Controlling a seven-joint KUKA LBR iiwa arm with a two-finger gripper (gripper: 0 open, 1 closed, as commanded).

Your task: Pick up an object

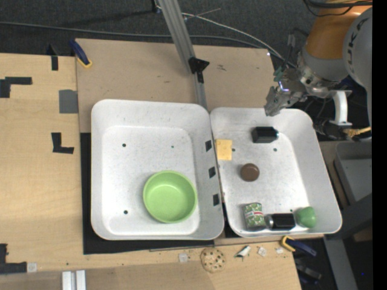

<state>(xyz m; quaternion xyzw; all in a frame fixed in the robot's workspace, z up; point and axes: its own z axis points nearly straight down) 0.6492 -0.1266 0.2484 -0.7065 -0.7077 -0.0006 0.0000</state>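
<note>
Grey tool [273, 104] above the far edge of the right white bin [320, 156], open or closed hard to tell. Small black block [264, 135] just below it. Nearby, flat yellow square [224, 150], brown round thing [250, 172]. Green bowl [170, 196] in left bin [115, 125].

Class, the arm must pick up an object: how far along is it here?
Nothing is lifted yet. The gripper hovers over the right bin's far rim, near the black block. The brown disc, yellow sponge and green bowl lie untouched. Descent, grasp and lift remain.
</note>
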